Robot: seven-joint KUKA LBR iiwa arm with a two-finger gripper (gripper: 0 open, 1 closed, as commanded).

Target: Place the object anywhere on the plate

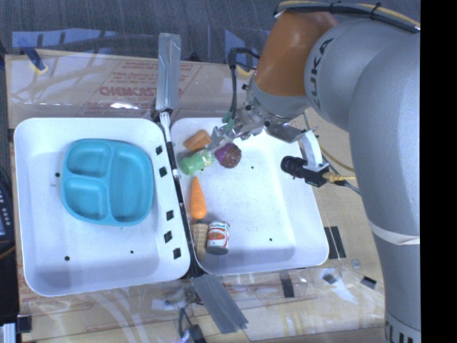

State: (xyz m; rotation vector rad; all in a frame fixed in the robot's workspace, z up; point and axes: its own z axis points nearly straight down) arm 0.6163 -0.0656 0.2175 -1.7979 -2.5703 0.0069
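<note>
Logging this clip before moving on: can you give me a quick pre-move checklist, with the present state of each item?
1. Plate free to receive: ok. The blue plate lies bare in the left bin.
2. Claw over the objects: ok. The claw is in the right bin, at the purple object.
3. Object gripped: cannot tell.
4. Neighbours crowding: not ok. The green object and orange piece sit close.
5. Carrot and can out of the way: ok.
</note>
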